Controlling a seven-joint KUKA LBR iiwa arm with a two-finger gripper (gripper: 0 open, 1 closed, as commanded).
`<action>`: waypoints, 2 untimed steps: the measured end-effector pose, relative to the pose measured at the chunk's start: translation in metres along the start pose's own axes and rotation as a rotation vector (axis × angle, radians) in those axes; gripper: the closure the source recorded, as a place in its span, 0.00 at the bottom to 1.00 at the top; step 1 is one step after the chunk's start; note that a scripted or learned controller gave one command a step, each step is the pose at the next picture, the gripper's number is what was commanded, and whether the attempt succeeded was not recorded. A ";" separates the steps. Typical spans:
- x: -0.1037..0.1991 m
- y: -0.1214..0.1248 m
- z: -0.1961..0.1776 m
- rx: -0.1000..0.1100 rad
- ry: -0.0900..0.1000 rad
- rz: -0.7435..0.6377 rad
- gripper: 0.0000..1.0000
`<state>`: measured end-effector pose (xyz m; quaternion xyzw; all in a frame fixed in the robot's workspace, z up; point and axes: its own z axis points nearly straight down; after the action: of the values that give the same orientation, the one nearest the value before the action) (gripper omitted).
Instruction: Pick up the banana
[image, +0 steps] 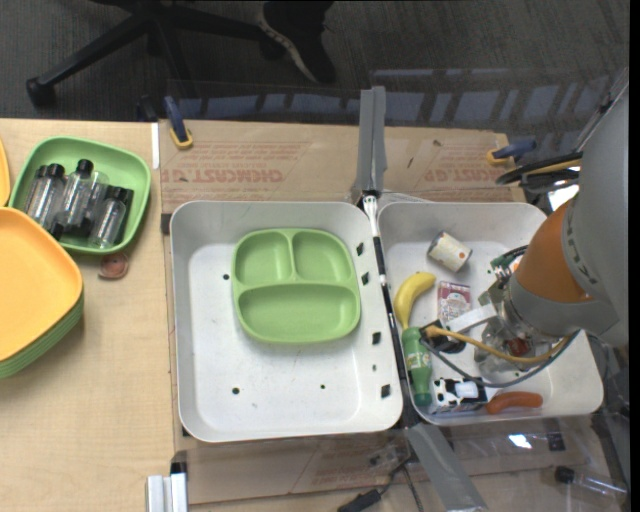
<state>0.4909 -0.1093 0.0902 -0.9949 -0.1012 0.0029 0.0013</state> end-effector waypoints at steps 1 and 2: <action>-0.005 0.058 0.000 -0.001 0.001 -0.014 1.00; 0.026 0.109 0.000 0.011 0.000 -0.040 1.00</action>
<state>0.5387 -0.2108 0.0896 -0.9926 -0.1209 0.0034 0.0068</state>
